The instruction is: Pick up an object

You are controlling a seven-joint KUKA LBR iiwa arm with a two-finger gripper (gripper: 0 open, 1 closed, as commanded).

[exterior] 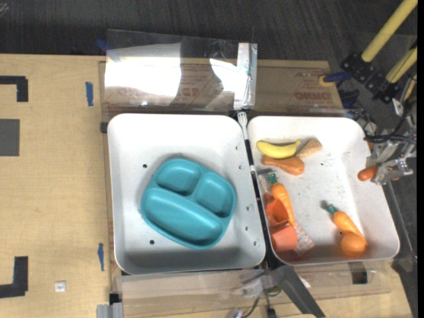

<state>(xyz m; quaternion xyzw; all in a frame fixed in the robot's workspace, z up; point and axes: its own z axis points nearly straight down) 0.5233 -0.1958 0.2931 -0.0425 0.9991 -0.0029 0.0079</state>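
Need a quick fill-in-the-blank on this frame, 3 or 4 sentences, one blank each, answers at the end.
1. The teal divided plate lies in the ____ bin.
2. The banana lies near the right bin's ____ edge.
3. The plate has ____ compartments.
4. The carrot lies in the bin to the ____ of the plate.

Answers: left; far; three; right

Teal plate (189, 202), yellow banana (277, 149)
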